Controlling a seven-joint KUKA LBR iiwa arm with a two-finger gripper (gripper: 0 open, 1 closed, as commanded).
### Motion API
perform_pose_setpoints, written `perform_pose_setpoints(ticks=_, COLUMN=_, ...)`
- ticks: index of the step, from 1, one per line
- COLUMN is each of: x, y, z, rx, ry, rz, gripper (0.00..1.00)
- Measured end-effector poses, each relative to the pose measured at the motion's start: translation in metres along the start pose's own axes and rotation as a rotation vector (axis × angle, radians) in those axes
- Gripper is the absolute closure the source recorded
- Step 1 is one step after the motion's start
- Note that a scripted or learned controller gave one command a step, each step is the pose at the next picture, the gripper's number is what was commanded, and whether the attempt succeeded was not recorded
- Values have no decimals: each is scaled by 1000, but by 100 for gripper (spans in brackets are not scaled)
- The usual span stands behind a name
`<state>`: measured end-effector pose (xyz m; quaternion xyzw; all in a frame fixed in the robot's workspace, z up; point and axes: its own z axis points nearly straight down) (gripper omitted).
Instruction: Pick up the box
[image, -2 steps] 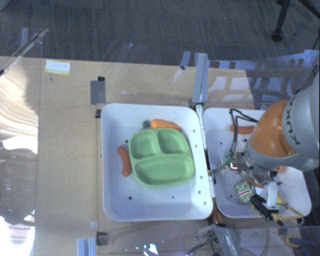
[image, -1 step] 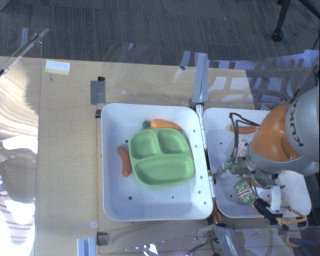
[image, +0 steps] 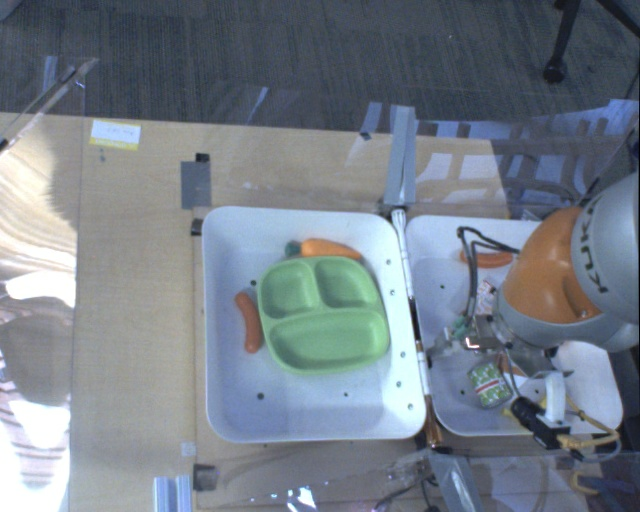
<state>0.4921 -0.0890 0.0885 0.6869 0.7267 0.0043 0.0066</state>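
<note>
Gripper (image: 472, 338) low over the right bin (image: 436, 262); open or closed state cannot be told, hidden beneath the wrist. No object seen in its grasp.

Box (image: 488, 383): one, small, green, white and red, just beside the gripper on its camera-facing side, slightly toward the arm. Long axis unclear; outline compact. Judged next move: short shift toward the box, then descent.

Beyond the gripper, same bin: one orange sausage-shaped piece (image: 492, 258).

Well apart, in the left bin (image: 222, 400): one green divided tray (image: 322, 314), one carrot (image: 330, 248), one sausage (image: 250, 320). Bins: two.
</note>
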Motion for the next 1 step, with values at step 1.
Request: perform_pose_setpoints(ticks=1, x=-1, y=0, z=0, rx=1, ry=2, rz=-10, gripper=0)
